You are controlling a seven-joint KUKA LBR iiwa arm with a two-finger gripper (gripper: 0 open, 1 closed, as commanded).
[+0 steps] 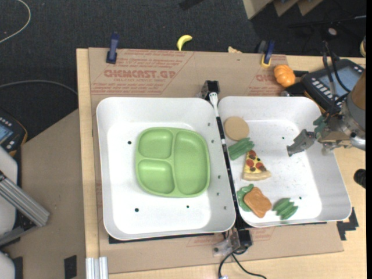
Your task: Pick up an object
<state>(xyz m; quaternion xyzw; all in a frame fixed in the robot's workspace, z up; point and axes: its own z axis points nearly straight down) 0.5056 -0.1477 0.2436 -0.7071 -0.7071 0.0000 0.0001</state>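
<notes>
— Camera view first: what is there to pick? The right bin [325,173] has toy food along its left side: a pizza slice [254,166] lying flat, a round tan cookie [236,128] up by the divider, a green pod [239,149] between those two, and lower down an orange-brown piece [257,202] with green bits on either side of it.

— And the tool [302,142]?

— It hangs at the right side of that bin, well apart from the food, with nothing in it. I can't tell from here how wide it stands.

— So nothing lifted yet?

— Nothing. I'd call this the approach step, no object chosen by contact. The pizza slice looks nearest; the next move would need the arm [349,127] to travel left across the bin, then drop straight over a piece.

— The left bin [110,156]?

— It carries a green divided plate [173,161], nothing on it. An orange toy [284,75] sits on the bench [139,71] behind.
</notes>
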